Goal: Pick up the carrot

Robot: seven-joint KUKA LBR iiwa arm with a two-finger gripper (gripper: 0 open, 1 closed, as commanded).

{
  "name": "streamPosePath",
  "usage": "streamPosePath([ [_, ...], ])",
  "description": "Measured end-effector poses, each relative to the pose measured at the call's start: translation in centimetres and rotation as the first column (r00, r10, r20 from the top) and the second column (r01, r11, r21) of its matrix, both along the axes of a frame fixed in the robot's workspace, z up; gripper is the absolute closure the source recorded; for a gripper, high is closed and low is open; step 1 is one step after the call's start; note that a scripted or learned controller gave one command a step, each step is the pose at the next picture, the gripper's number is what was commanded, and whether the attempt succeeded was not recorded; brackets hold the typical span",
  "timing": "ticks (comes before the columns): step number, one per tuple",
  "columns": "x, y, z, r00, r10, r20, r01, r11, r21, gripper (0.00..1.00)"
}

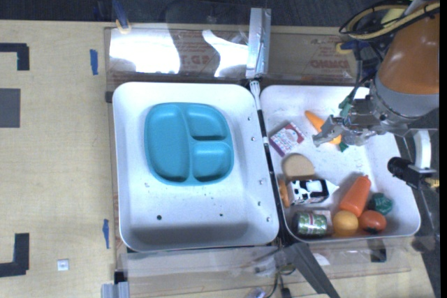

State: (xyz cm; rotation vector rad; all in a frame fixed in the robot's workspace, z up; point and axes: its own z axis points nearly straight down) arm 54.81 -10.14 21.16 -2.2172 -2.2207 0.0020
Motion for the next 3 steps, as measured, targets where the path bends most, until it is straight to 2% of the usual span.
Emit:
streamPosePath([
  [1,-0.9,-2.2,1.1,0.983,-0.185,0.006,0.185,0.983,-0.002,0.00],
  [2,4.3,-4.7,-10.0,0.993,0.119,0.009,-0.119,0.993,-0.003,0.00],
  [3,1.2,-4.9,-12.5,0.999,-0.042,0.005,0.042,0.999,0.000,0.00],
])
